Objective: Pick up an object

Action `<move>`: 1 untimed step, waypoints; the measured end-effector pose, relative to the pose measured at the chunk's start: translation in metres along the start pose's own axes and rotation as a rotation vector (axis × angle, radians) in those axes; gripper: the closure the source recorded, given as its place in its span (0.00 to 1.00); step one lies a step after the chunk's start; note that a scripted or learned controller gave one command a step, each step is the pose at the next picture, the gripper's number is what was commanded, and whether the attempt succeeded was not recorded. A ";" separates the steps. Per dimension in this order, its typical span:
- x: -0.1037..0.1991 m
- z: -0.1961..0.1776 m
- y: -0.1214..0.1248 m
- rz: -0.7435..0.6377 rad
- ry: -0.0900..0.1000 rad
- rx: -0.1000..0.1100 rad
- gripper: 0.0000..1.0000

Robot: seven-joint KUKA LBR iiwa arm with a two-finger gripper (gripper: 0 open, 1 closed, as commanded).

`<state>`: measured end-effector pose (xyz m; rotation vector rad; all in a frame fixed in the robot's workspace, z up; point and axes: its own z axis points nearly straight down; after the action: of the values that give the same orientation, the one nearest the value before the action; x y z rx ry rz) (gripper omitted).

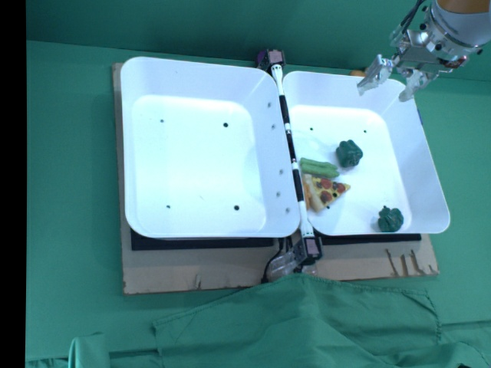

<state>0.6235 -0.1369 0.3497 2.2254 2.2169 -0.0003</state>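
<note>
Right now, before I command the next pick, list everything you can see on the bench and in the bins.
left bin: 1, white, left half of the bench
right bin: 1, white, beside the left bin
divider rail: 1, black and white, between the two bins
green pepper toys: 2, dark green, right bin; one mid-bin, one near the front right corner
green bean pod: 1, light green, right bin by the divider
pizza slice: 1, yellow with red spots, touching the pod's front side
cardboard sheet: 1, brown, under the bins
green cloth: 1, front of the bench
gripper: 1, silver fingers apart, holding nothing, above the right bin's far right corner
</note>
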 end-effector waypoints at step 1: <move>-0.010 0.082 -0.057 0.003 0.000 0.006 0.00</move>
<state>0.5663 -0.1471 0.2681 2.2319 2.2163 -0.0063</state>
